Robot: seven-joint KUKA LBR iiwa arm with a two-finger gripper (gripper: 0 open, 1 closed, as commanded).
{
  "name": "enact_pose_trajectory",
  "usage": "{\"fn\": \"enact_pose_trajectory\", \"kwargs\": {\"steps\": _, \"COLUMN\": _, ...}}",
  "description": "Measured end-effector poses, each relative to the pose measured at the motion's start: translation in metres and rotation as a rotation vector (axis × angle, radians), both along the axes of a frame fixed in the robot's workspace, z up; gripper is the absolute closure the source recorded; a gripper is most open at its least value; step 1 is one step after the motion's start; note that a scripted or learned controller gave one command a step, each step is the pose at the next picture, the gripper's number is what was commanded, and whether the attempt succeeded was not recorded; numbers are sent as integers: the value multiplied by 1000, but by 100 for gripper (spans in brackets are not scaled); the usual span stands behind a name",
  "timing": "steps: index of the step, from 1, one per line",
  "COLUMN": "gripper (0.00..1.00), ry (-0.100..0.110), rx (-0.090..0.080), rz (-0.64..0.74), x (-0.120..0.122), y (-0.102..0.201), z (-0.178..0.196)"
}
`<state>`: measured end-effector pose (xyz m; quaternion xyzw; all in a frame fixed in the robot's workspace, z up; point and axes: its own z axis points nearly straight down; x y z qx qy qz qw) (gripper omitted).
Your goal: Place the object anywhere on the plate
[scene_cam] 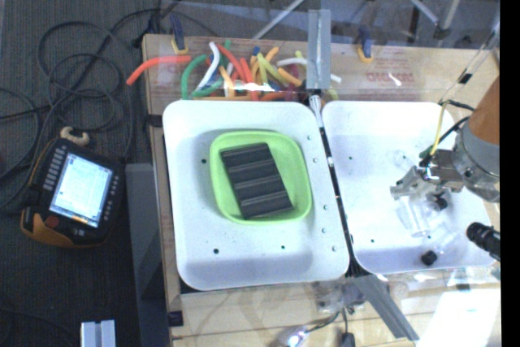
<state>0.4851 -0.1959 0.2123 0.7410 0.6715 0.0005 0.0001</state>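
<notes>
- A dark ribbed object [256,180] lies on the green plate [302,175] in the left bin [183,175].
- Right of the plate, the translucent claw [418,203] hovers over the right bin [366,175]; its grip cannot be made out, the arm [487,134] cut off.

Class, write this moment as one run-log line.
object: dark ridged block lying on green plate | plate: in left bin | gripper: over right bin

Dark ridged block [257,180] on green plate [301,175], claw [418,203] over right bin [366,175]
</notes>
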Motion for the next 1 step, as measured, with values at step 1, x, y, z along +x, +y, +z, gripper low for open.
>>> {"fn": "enact_pose_trajectory", "kwargs": {"steps": 1, "gripper": 0, "ry": 0, "rx": 0, "rz": 0, "x": 0, "y": 0, "z": 0}}
